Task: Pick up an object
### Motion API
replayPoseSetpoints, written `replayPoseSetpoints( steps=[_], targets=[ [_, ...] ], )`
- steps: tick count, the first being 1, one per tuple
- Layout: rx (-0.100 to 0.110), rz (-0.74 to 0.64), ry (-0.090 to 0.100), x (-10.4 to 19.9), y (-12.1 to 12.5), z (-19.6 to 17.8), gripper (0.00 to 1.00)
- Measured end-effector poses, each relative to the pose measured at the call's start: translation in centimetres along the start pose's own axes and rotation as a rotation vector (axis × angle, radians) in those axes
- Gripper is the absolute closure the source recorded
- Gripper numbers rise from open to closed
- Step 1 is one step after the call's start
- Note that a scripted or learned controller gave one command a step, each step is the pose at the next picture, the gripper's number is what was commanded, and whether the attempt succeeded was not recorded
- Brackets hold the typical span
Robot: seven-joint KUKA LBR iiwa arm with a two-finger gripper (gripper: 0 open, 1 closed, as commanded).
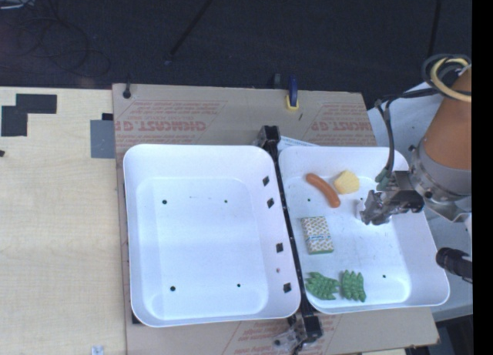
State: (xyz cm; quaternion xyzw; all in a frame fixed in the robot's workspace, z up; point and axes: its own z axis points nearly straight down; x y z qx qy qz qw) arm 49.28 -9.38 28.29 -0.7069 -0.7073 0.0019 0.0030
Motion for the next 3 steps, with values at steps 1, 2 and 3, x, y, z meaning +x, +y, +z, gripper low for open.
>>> replayPoseSetpoints(
  steps=[1, 2, 3],
  targets=[
    [0.002, 0.003, 0.000, -0.1, 0.0, -0.9, 1.00],
    [-0.002, -0.006, 0.001, 7.1, -1.8, -1.1, 1.00],
    [0.001, 0.000, 0.000, 6.7, -1.7, -2.0, 1.00]
  ],
)
